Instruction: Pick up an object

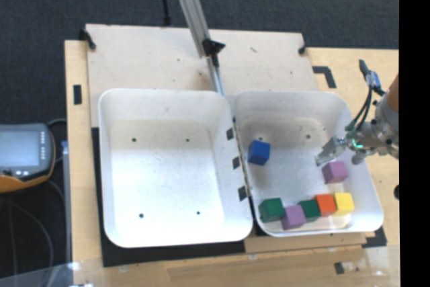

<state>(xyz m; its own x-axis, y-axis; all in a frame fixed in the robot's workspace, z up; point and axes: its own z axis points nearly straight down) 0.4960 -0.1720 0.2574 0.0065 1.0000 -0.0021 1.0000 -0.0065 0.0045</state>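
The gripper hangs low in the right bin, just above and beside the purple cube, likely lining up on it as the nearest loose target. Whether the jaws are open or closed, I cannot tell. That cube sits apart from the others, turned slightly askew to the bin wall; being a cube, it has no long axis. Below it, a green, purple, green, orange and yellow row crowds the bin's near wall. A blue cube lies to its left.

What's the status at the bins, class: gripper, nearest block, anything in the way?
Gripper low in right bin, nothing visibly held. Purple block just beside it, loose. Path unobstructed; other blocks sit apart.
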